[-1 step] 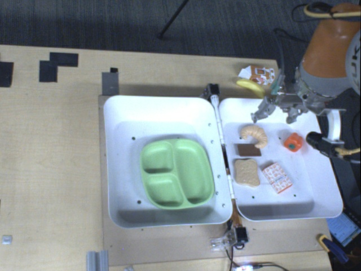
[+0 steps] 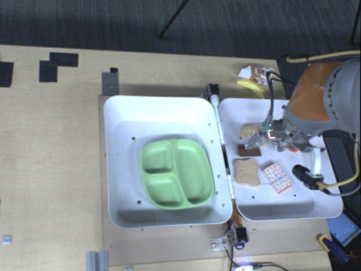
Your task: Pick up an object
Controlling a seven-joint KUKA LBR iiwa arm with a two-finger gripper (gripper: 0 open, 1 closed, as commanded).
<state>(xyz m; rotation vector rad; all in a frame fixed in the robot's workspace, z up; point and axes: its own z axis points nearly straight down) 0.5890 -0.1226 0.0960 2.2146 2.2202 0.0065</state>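
While the grey arm (image 2: 338, 95) reaches in from the right, its gripper (image 2: 269, 134) sits low over the right bin (image 2: 282, 210), toward the back-left part of it. Honestly can't tell from this overhead camera whether the gripper is open or closed, since the wrist is in the way.

The stuff it could grab is all in that right bin. A round tan lump (image 2: 248, 131) is just left of the gripper, and a small brown block (image 2: 249, 150) is just below the lump, also close to the gripper. Nearer the front there's a tan slice of bread (image 2: 246, 172), and right beside it a red-and-white patterned square (image 2: 277, 177), turned at an angle. Something small and orange (image 2: 291, 147) peeks out under the wrist, too hidden to name.

The left bin (image 2: 118, 151) holds a green divided plate (image 2: 176, 172) with three compartments, lying flat in the middle. On the bench (image 2: 51, 168) behind the right bin, a yellow banana (image 2: 250, 85) lies next to a small white-and-orange packet (image 2: 256, 72).
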